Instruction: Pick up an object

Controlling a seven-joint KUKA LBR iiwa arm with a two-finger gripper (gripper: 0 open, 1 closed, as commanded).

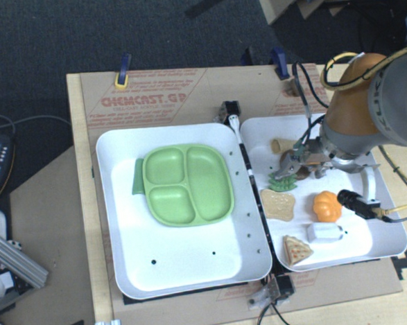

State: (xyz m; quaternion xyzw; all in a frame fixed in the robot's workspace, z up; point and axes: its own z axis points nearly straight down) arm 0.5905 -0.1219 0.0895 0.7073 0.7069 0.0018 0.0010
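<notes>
One green leafy piece [283, 183] just below fingers [287, 162].

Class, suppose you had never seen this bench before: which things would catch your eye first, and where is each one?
The green divided plate stands out first, lying in the left white bin. Next comes the grey arm with its orange band, reaching in from the right over the right bin, its gripper low above a small green leafy piece. A bright orange fruit sits near that bin's middle, beside a tan toast slice.
</notes>
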